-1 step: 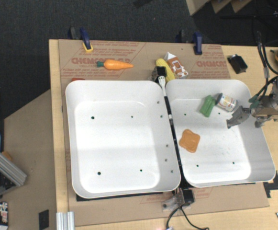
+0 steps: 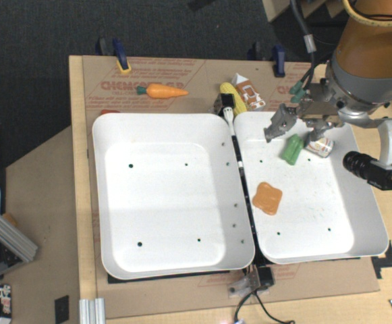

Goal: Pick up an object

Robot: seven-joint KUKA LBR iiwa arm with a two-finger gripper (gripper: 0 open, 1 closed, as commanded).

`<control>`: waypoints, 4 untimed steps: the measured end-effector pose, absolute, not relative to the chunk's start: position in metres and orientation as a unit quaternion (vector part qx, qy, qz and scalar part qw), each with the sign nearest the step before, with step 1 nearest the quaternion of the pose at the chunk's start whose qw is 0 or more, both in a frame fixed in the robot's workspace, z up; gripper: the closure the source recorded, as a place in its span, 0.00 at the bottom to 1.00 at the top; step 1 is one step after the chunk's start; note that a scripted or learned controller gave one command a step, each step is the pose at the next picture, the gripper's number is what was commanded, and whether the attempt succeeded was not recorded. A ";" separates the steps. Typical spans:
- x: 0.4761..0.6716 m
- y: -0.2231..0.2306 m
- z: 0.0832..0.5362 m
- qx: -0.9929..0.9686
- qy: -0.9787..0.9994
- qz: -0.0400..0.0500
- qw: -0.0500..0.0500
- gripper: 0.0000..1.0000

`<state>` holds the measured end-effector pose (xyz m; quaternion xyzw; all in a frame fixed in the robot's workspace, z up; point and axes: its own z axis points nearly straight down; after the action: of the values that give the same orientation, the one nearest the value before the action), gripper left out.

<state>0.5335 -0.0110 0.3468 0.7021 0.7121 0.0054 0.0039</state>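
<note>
Two shallow white bins stand side by side on a brown board [image 2: 81,181]. The left bin [image 2: 162,194] has only small dark dots on its floor. The right bin [image 2: 317,214] holds three things. At about 12 o'clock of this bin, near its upper edge, a green block [image 2: 291,149] lies a little tilted. Just beside it, at its 3 o'clock, lies a small silver and white piece [image 2: 320,147] with a bit of red; what it is I cannot tell. Near the centre of the bin, toward 9 o'clock and close to the wall shared with the left bin, lies an orange piece [image 2: 268,198] with a rounded shape.

The arm [image 2: 374,46] comes in from the 2 o'clock corner of the view. The gripper [image 2: 295,123] hangs over the upper part of the right bin. Its two fingers are spread wide: one grey finger [image 2: 276,125] points toward 8 o'clock, the other sits close above the silver piece. The green block is seen between and a little below them, but nothing is clamped between the fingers.

Outside the bins, at 12 o'clock of the left bin, a toy carrot [image 2: 165,92] lies on the board. Above the gap between the bins are a yellow thing [image 2: 231,93] and a brown and white packet [image 2: 249,94].
</note>
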 end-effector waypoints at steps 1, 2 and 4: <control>0.532 -0.019 0.352 0.707 0.708 0.001 0.002 1.00; 0.532 -0.018 0.362 0.706 0.708 0.002 0.003 1.00; 0.479 0.105 0.541 0.704 0.710 0.006 0.003 1.00</control>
<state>0.4792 0.1046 0.5414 0.7041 0.7101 0.0065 0.0034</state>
